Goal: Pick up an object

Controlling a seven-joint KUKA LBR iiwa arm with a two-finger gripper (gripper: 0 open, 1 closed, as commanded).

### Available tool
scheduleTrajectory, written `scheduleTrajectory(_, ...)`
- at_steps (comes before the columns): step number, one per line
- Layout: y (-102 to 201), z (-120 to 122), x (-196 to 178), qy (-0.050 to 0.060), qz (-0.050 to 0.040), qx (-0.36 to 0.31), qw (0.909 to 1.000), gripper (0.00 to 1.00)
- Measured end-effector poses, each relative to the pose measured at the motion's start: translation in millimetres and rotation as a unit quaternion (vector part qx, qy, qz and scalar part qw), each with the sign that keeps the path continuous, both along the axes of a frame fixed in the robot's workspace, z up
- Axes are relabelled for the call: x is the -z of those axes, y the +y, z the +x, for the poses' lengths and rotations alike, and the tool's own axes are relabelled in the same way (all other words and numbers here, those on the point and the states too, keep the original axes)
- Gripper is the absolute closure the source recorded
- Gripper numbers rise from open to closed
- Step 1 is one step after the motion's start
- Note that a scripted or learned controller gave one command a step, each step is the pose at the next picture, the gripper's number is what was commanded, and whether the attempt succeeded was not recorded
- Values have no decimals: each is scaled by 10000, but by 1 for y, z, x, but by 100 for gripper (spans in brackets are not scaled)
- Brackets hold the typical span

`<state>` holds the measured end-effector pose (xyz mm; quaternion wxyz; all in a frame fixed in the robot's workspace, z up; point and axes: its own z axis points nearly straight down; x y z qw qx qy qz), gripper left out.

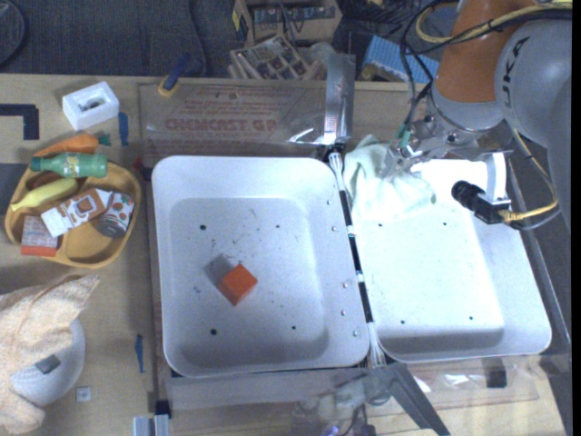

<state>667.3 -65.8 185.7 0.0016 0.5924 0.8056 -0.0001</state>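
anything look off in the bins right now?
One thing: a crumpled pale cloth lies bunched in the right bin's far-left corner, riding up on the rim between the bins, with the pincer at it. The orange block sits tilted in the left bin, which carries dark specks. No visible damage.

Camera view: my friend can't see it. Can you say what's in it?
A grey robot arm reaches from the right, its tool over a pale cloth in the right bin. An orange block sits in the left bin.
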Motion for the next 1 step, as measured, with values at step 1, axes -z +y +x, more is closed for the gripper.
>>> scheduleTrajectory(1, 1, 0, 0, -2, 3, -4, 10000, 0)
